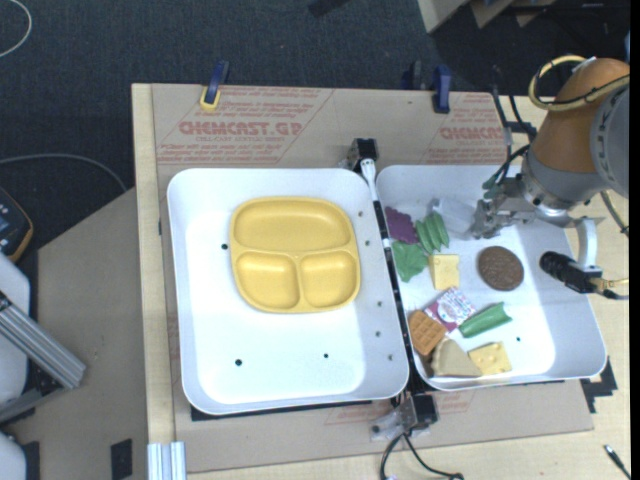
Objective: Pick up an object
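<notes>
The right bin (pixel 560 358) holds a scatter of toy food: a brown round cookie (pixel 499 267), a purple piece (pixel 401 225), green leafy pieces (pixel 432 232), a yellow cheese square (pixel 445 270), a green pepper-like piece (pixel 485 319), a pink wrapped item (pixel 453 303), a waffle-like biscuit (pixel 425 332) and a yellow cracker (pixel 488 357). My gripper (pixel 487 218) hangs low over the upper part of this bin, just above and left of the cookie. Nothing shows between its fingers.
The left bin (pixel 190 298) holds a yellow three-compartment tray (pixel 294 252). Blue and yellow clamps (pixel 212 88) pin the cardboard sheet at the back edge. The grey arm with its orange band (pixel 575 118) enters from the upper right, with cables around it.
</notes>
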Controlling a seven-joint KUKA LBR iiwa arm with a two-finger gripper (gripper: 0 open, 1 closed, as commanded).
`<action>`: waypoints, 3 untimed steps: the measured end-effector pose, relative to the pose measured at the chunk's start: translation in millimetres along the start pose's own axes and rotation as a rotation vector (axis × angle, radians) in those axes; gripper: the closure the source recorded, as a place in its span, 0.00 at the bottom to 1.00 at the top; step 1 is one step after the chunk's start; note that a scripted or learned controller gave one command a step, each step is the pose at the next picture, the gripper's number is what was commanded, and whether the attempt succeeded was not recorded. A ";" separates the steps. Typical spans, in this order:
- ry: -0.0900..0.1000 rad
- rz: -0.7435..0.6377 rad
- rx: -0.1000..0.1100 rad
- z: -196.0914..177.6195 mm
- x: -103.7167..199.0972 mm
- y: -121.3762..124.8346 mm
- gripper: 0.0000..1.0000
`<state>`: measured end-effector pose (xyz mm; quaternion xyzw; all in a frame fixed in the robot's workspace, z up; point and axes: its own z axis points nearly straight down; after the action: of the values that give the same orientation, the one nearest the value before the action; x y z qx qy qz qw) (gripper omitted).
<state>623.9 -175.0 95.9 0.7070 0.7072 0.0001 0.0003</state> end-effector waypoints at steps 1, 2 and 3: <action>-0.003 0.000 -0.008 -61.3 -3.4 9.7 1.00; -0.002 0.000 -0.006 -106.7 -3.2 5.5 1.00; -0.002 0.000 -0.005 -131.1 -3.6 6.6 1.00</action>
<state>630.3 -178.6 227.0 0.7069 0.7073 0.0013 0.0029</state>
